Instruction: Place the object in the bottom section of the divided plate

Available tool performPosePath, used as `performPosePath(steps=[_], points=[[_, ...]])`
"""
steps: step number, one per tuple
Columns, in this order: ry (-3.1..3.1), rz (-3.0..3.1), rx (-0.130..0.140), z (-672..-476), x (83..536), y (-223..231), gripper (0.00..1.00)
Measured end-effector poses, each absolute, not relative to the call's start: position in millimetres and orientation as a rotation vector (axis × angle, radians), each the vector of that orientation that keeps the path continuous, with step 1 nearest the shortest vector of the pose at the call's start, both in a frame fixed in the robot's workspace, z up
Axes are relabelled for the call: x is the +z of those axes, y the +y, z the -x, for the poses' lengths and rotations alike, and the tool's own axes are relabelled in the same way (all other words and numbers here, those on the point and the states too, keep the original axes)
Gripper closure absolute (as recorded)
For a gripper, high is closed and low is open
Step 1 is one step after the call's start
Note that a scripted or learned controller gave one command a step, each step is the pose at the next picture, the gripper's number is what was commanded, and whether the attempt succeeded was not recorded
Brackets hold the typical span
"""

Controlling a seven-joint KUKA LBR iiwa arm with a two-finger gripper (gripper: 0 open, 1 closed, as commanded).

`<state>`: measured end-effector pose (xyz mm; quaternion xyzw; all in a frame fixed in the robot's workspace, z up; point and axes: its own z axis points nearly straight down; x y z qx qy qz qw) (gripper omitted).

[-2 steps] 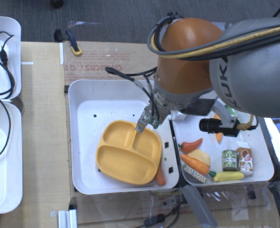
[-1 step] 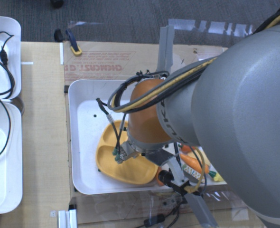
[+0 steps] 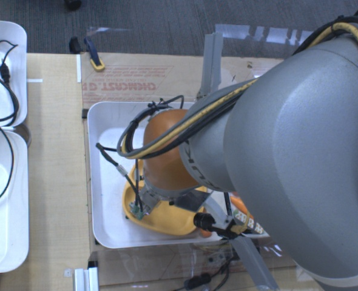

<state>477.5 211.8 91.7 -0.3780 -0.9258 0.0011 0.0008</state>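
Overhead, the grey arm point(image 3: 288, 162) reaches down into the white bin point(image 3: 106, 180), its orange band point(image 3: 167, 147) right above the yellow divided plate point(image 3: 167, 223). Whether the gripper is open or closed, I cannot tell; the plate lies at the bin's near edge, mostly covered by the wrist.

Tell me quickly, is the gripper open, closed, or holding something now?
Gripper: cannot be told; the arm hides it, low over the yellow plate in the bin.
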Motion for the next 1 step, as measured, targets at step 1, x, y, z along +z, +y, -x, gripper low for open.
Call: performPosePath(steps=[1], points=[[-3.009,0.878,-0.005,-475.9,93.7,129.2,1.0]])
